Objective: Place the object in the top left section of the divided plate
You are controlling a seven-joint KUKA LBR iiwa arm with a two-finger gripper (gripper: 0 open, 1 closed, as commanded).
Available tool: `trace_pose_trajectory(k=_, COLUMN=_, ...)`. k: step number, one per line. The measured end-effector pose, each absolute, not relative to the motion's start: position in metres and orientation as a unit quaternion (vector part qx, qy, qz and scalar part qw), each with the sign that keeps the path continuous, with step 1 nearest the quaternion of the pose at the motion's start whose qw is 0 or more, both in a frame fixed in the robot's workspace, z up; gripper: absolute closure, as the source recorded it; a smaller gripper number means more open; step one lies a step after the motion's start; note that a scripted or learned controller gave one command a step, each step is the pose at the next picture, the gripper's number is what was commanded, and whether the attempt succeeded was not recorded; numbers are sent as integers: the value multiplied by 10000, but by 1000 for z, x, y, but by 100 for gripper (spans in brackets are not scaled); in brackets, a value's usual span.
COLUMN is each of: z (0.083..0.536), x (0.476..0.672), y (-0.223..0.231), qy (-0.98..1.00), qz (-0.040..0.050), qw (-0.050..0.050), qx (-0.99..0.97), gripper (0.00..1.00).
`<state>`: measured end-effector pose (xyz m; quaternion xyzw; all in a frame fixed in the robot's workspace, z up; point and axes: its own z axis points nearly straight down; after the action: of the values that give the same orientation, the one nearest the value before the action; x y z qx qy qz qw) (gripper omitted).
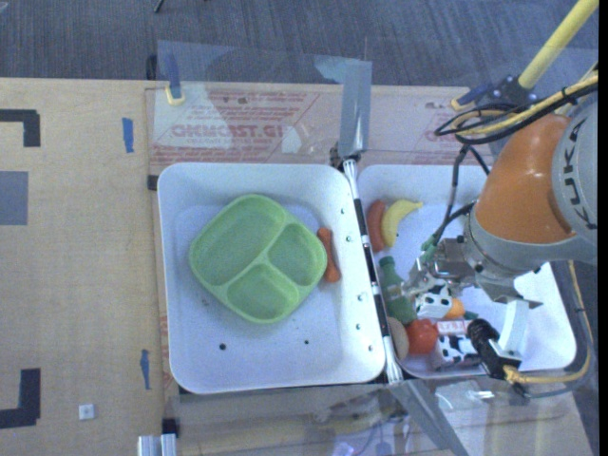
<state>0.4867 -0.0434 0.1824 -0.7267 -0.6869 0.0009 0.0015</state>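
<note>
The gripper (425, 275) hangs over the toy clutter in the right bin (560, 340), grip state I cannot tell, so it should settle squarely on one smooth, rounded plastic piece, clear of neighbours, before crossing to the glossy green divided plate (258, 257), beside which an orange carrot (329, 255) lies.

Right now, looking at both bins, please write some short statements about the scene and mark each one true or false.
1. The green divided plate lies in the left bin. True.
2. The banana lies on the plate. False: it is in the right bin.
3. An orange carrot lies beside the plate's right edge. True.
4. The pincer hangs over the left bin. False: it is over the right bin, among the toys.
5. The plate's sections hold food. False: they are bare.
</note>
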Motion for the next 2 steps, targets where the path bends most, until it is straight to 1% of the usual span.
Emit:
trace_pose_trajectory(k=1, z=182, x=511, y=39, qy=-6037, qz=20, qw=10, qx=-7972, gripper=100)
trace_pose_trajectory(k=2, z=182, x=541, y=71, qy=-6687, qz=17, qw=4, qx=-7435, gripper=100)
